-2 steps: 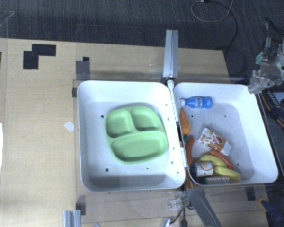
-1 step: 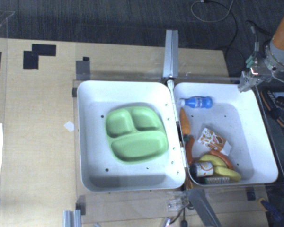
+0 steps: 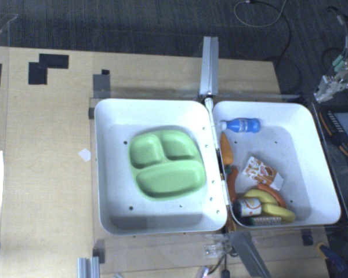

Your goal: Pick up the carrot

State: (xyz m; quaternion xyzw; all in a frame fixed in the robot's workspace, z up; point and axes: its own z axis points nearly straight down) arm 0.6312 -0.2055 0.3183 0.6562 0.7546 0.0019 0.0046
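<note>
In right bin (image 3: 313,155): carrot (image 3: 225,149) against left wall, below bottle (image 3: 241,125).

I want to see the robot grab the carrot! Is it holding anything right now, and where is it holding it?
Nothing is held. The carrot lies in the right bin against its left wall, just below the blue bottle, with no gripper on it.

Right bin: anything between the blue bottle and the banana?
Yes. In the camera view, a small printed packet lies between the blue bottle and the banana; the carrot runs beside them.
</note>
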